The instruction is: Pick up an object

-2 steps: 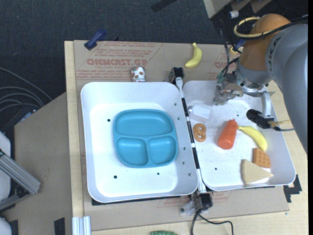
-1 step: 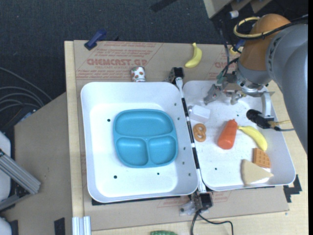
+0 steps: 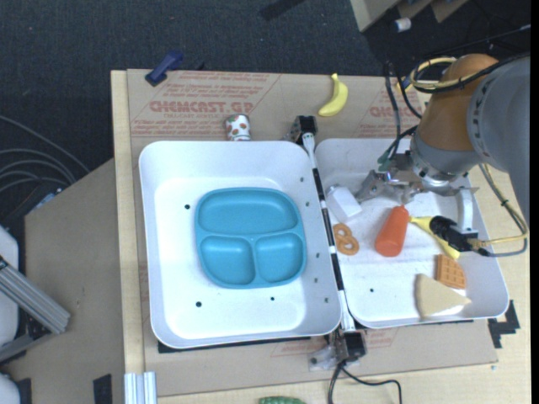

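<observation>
The gripper (image 3: 396,179) hangs low over the right bin (image 3: 370,305); whether it grips anything, I cannot tell. An orange carrot (image 3: 392,231) lies just below it, a pretzel (image 3: 345,239) to the lower left.

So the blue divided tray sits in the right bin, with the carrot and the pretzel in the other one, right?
Not quite. The camera view shows the blue divided tray in the left bin, not the right one. The carrot and the pretzel do lie in the other bin, the right bin.
</observation>
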`<action>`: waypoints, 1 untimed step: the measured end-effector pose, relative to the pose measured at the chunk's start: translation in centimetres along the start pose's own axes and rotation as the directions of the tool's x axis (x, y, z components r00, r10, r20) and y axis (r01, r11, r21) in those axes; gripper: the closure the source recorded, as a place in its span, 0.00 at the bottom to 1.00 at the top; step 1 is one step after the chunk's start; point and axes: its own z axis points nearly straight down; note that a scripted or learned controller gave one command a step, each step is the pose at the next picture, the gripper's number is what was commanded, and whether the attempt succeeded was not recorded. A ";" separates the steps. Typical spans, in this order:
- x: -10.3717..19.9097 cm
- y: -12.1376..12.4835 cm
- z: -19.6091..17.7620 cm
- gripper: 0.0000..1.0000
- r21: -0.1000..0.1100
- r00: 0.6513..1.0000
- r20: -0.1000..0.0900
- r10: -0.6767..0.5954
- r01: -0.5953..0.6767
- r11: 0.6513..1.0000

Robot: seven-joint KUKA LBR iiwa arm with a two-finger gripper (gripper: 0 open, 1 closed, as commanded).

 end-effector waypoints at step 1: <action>1.2 4.4 -0.1 0.00 -0.004 1.000 0.000 -0.002 0.002 1.000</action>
